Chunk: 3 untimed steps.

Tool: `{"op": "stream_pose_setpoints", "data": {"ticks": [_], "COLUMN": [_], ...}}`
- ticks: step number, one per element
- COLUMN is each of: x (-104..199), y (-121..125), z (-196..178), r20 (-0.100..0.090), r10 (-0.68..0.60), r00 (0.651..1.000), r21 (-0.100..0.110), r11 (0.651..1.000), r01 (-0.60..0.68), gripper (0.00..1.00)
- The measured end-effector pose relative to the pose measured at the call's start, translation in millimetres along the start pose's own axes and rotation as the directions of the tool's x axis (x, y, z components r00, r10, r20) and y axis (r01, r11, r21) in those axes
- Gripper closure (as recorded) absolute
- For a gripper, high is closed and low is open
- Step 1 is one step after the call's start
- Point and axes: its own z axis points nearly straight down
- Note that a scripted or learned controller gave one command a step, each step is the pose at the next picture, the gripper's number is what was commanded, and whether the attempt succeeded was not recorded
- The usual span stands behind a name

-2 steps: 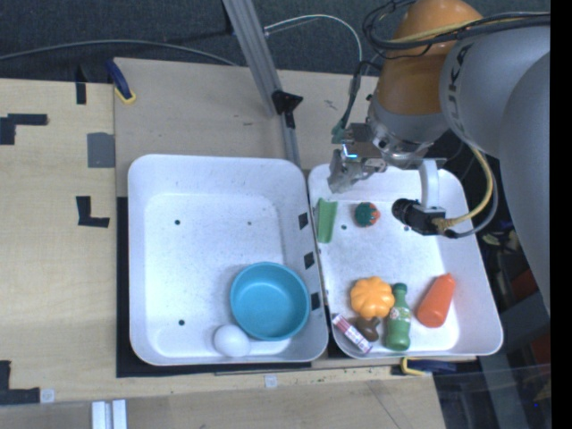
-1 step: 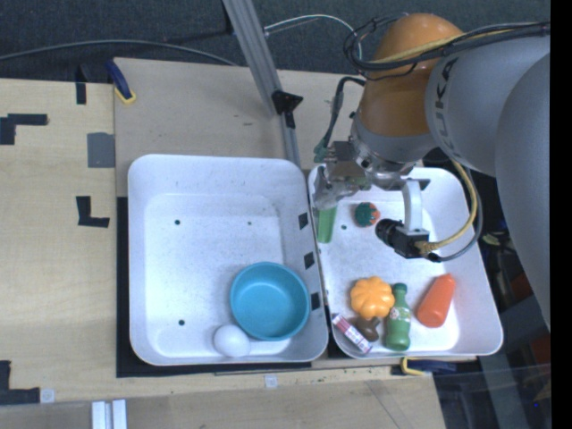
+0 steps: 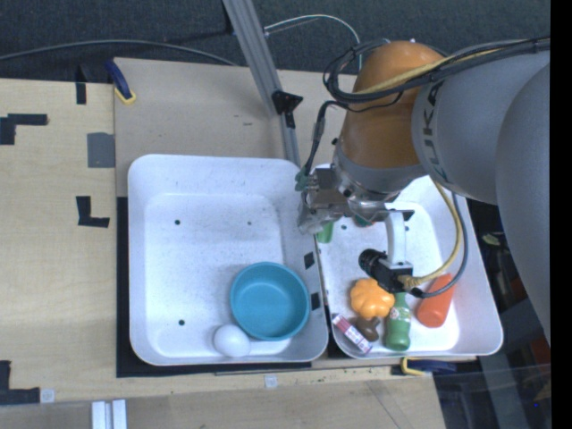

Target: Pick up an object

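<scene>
Objects were clustered in the right bin [image 3: 474, 333] at its 6 o'clock end: orange toy [image 3: 369, 298], green bottle [image 3: 397, 326], red piece [image 3: 434, 308]. Gripper [image 3: 320, 214] sat at their 11 o'clock, over the bins' divider; can't tell its state.

arm [image 3: 500, 123]: grey casing | wrist band: orange (glossy, rounded) | cables: black and yellow, looped

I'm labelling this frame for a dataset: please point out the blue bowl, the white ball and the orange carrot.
blue bowl [image 3: 266, 300]: camera view, on its inner floor.
white ball [image 3: 231, 340]: camera view, on its top.
orange carrot [image 3: 435, 307]: camera view, on the middle of its body.
</scene>
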Motion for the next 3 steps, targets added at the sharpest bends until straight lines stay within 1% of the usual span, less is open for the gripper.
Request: {"op": "stream_pose_setpoints", "data": {"ticks": [1, 2, 3], "x": [41, 50, 50], "y": [-26, -32, -32], "z": [-3, 15, 14], "r20": [-0.001, 0.002, 0.001], "r10": [-0.002, 0.002, 0.003], "r00": [1.000, 1.000, 1.000], "r21": [-0.001, 0.000, -0.002], "r11": [1.000, 1.000, 1.000], "r01": [0.002, -0.002, -0.003], "gripper": [1.00, 1.00, 0.00]}}
